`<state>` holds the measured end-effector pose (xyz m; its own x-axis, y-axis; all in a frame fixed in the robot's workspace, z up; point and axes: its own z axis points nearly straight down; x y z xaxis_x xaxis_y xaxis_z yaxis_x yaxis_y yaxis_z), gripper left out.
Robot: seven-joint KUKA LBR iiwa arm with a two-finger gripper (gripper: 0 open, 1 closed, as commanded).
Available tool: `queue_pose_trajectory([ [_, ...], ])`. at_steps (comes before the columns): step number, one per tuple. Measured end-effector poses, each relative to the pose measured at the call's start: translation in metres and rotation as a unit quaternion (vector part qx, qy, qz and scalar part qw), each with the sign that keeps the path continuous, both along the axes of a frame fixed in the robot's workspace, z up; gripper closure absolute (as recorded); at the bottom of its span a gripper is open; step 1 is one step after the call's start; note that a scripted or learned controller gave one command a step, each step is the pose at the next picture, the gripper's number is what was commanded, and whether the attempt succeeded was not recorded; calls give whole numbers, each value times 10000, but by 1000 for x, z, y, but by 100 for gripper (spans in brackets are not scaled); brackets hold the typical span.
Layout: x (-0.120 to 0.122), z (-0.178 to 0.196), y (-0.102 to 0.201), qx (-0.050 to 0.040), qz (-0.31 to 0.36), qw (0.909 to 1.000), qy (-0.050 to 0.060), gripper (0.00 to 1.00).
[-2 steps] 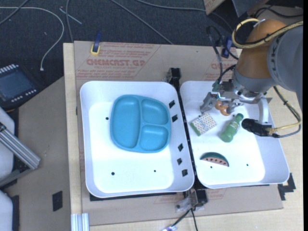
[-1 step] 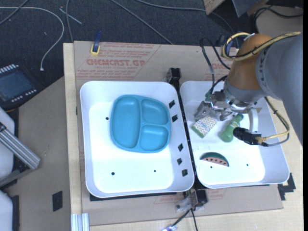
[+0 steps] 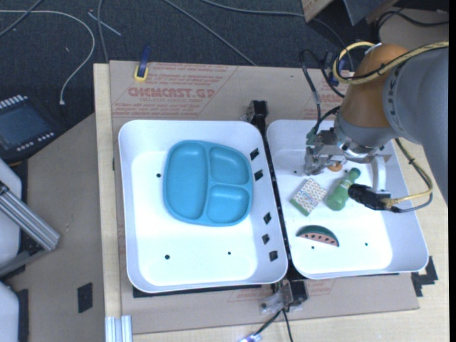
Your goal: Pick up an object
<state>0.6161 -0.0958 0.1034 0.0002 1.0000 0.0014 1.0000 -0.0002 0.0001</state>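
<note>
Looking across the bench from the left, I saw the left bin [image 3: 142, 212] first, with a blue plate [image 3: 208, 182] lying flat in it. That plate had three sections and sat a little above the bin's middle, toward its right side. Along the seam between the two bins ran a row of small black clips [image 3: 265, 219].

Past the seam lay the right bin [image 3: 399, 251], and all the loose things were there. Nearest the seam was a small checkered block [image 3: 308, 195], turned at an angle on the white floor. Below it, apart from it, lay a watermelon slice [image 3: 318, 236], green rind curving over the red. Just to the right of the block lay a green bottle [image 3: 342, 189], tilted, its cap end pointing up and to the right, close to the block.

My claw [image 3: 322, 159] hung over the upper part of the right bin, just above the block and up-left of the bottle. Something small and reddish showed near the tips, too small to make out. Whether my claw was spread or pressed together I could not tell, and I saw nothing plainly pinched in it. My arm [image 3: 399, 91] came in from the right, orange band above the wrist.
</note>
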Motion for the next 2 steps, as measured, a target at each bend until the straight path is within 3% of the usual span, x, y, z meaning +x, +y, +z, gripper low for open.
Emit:
queue_pose_trajectory([
  [2,-8,107,1,-10,6,10000,-30,100],
])
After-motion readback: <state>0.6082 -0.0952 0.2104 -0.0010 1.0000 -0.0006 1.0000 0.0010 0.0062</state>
